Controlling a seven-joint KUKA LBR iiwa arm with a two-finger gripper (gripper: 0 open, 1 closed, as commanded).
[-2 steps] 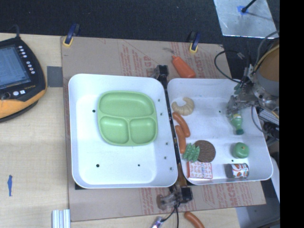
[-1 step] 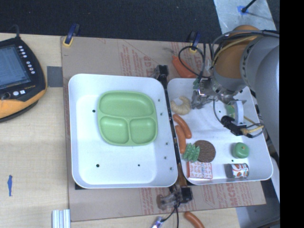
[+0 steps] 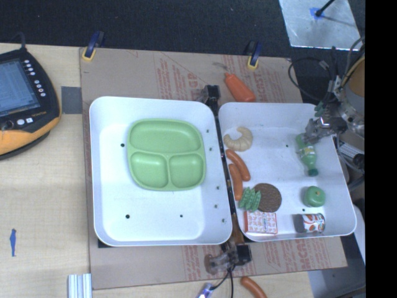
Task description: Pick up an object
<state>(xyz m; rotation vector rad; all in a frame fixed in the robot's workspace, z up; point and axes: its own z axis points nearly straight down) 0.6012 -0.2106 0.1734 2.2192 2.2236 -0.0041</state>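
Pincer (image 3: 317, 126) sits over the right bin (image 3: 280, 115), near its far right corner, right above the top of a green bottle (image 3: 307, 156) that lies on the bin floor along the right wall. From my seat I cannot tell how wide it is spread, or whether it has hold of anything; the metal parts blur together there. I judge the bottle is the pick target, since the tool is lined up with its upper end.

Other candidates lie in the same bin: a croissant (image 3: 239, 139) and 2 sausages (image 3: 237, 171) along the left wall, a brown patty (image 3: 267, 197) and a red-and-white carton (image 3: 260, 222) near the front edge, a green round fruit (image 3: 313, 196) and a small can (image 3: 309, 223) at the front right corner. A green divided plate (image 3: 166, 154) rests in the left bin (image 3: 111, 210), well apart from the arm.
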